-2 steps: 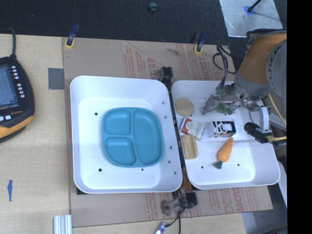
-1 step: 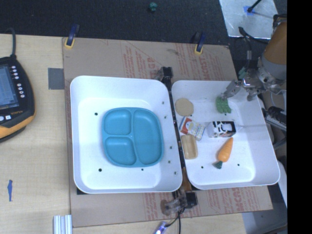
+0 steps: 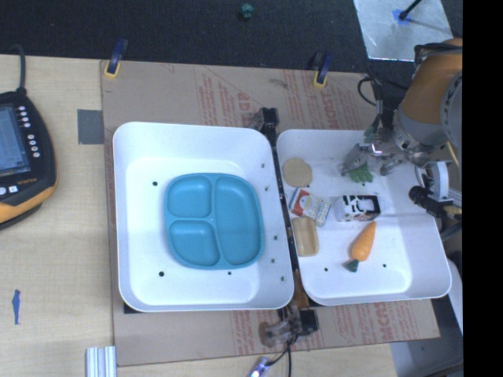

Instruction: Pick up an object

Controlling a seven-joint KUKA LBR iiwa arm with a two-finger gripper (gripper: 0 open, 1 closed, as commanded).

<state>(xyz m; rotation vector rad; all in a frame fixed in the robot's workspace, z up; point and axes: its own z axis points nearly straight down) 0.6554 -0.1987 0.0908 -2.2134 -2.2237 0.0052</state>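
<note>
Small green object (image 3: 362,174) at about one o'clock in the right bin (image 3: 409,285), just under the gripper (image 3: 364,159). Cannot tell whether clenched or released. Risks nudging it aside; could slip off such a small piece.

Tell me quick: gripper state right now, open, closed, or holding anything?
Gripper: down at the small dark green object near the back of the right white bin; whether it is open, closed or gripping cannot be told.

cam: single, fixed overhead | slanted down | frames both bins (image 3: 196,140) | mid range
</note>
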